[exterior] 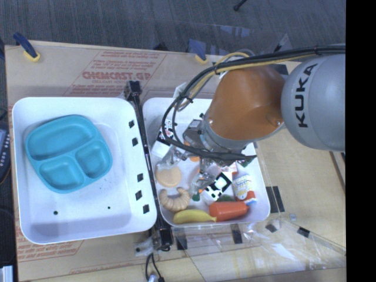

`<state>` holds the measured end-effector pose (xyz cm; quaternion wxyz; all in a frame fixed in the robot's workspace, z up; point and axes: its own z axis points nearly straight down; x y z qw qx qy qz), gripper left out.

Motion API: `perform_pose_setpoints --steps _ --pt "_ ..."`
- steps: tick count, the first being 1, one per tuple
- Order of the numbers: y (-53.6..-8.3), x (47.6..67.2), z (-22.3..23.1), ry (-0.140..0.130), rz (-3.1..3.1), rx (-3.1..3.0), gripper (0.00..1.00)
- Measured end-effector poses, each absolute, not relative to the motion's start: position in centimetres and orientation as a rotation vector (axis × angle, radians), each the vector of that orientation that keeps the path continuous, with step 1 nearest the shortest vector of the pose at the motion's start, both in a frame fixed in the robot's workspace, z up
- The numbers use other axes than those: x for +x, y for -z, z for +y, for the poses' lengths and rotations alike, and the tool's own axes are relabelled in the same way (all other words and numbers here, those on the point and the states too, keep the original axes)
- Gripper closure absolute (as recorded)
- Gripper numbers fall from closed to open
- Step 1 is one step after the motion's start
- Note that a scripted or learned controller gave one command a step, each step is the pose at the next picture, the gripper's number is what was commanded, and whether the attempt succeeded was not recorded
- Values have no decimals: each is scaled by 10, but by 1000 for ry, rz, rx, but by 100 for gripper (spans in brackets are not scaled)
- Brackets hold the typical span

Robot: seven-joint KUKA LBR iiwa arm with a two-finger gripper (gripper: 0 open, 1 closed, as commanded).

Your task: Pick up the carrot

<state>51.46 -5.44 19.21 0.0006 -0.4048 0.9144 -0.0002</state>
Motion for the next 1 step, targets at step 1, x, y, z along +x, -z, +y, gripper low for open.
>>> perform_pose_setpoints --steps 1 --pt "-138 531 -101 -4 2752 -1523 0"
